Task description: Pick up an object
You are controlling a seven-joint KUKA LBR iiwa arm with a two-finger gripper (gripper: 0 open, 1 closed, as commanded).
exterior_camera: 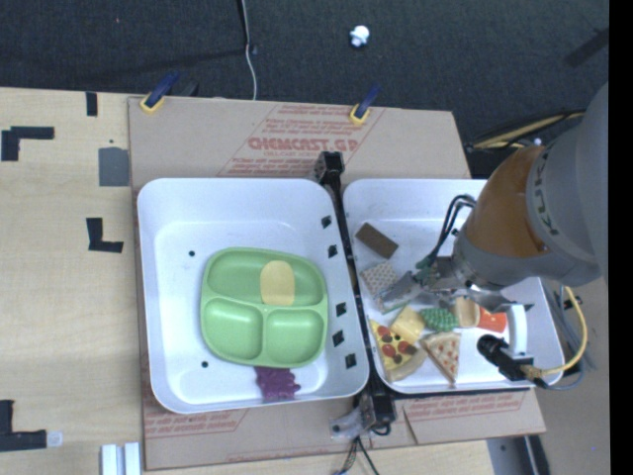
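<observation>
Cardboard sheet (pixel 297 146), wooden bench (pixel 59 295), dark floor (pixel 119 18)

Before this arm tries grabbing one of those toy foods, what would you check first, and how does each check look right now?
1. Tool is over the right white bin: ok.
2. Toy foods within reach, such as the yellow cheese wedge and the pizza slice: ok.
3. Tool fingers open: cannot tell.
4. Something already held: cannot tell.
5. Targets spaced apart: not ok, the pieces lie crowded together.
6. Green divided plate in the left white bin is out of the way: ok.
</observation>
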